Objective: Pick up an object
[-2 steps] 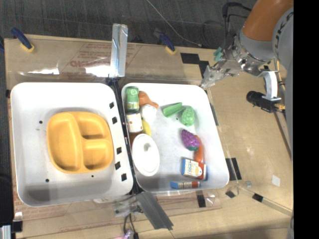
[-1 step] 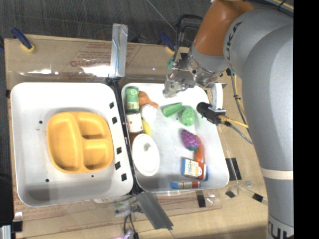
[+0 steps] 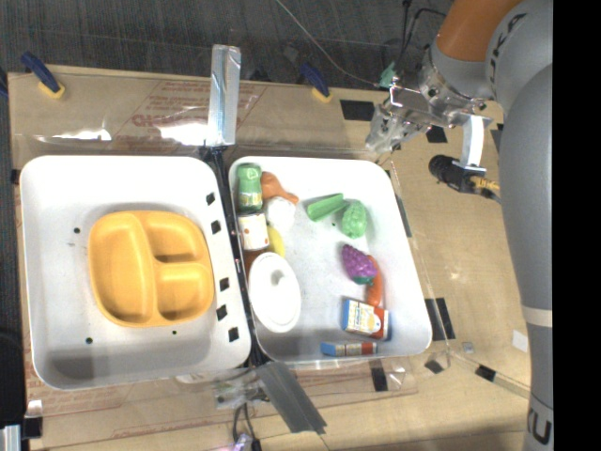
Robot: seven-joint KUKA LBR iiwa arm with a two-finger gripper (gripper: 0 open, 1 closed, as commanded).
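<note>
From my overhead camera, the gripper (image 3: 387, 132) hangs above the right bin's (image 3: 399, 216) far corner, holding nothing; I cannot tell its opening. Toy food, including a purple grape bunch (image 3: 358, 262), lies in that bin; a yellow tray (image 3: 150, 267) fills the left.

A yellow divided tray (image 3: 150, 266) lay in the left bin (image 3: 47, 214). The gripper (image 3: 387, 132) hung over the bench just beyond the far right corner of the right bin (image 3: 399, 252), which held toy foods.
</note>
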